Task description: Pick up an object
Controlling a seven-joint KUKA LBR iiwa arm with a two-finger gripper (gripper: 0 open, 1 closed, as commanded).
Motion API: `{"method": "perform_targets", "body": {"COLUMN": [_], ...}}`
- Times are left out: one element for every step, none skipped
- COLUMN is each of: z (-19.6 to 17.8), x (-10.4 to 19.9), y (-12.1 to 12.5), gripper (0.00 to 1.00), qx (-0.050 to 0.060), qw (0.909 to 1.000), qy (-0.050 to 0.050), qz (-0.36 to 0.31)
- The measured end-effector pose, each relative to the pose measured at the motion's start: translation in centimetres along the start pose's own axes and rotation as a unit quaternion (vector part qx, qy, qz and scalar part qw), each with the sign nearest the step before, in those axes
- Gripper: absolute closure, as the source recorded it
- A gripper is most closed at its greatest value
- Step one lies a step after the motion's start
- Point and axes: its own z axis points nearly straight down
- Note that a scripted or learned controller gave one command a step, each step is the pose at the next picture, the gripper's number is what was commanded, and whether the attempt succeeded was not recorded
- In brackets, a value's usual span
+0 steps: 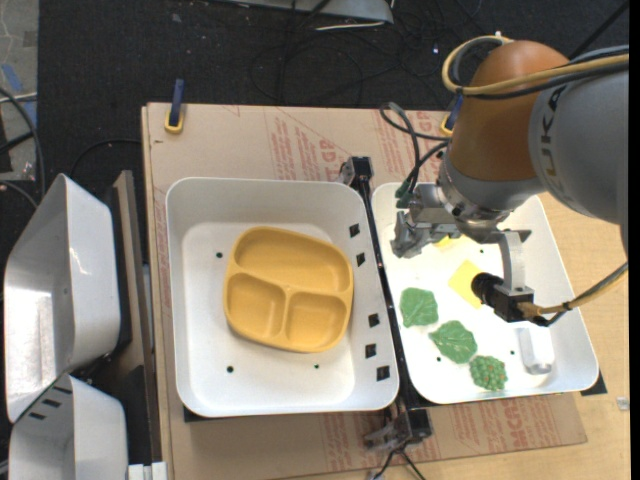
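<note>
- Camera view, right bin: holds three green leaf-shaped pieces — one near the bin's left wall, one just below and right of it, a bumpy third nearest the front rim — plus a yellow piece partly hidden under the wrist, and a small pale item by the right rim.
- Camera view, left bin: holds a yellow divided plate, well apart from the arm.
- Camera view, arm: leans over the right bin's upper half; end effector low above bare bin floor, above the leaf pieces. Spread or pressed together: cannot tell, mechanism too cluttered. Nothing seen pinched.
- Risk, empty grasp: descent on the present spot likely to meet bare floor only, no piece lying directly beneath.
- Risk, slip: green pieces look thin and flat; likely to slide along smooth floor instead of lifting.
- Risk, collision: closeness to the wall between the bins; a nudge could shift a bin on the worktop.
- Risk, cable snag: loose cable at the wrist trails across the bin.
</note>
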Motion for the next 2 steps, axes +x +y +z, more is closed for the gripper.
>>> {"method": "perform_targets", "body": {"z": [1.1,1.9], "x": [5.4,10.0], "y": [-1.2,-2.9], "gripper": [1.0,1.0], "qx": [0.001,0.001], "qw": [1.0,1.0], "qy": [0.0,0.0], "qz": [0.0,0.0]}}
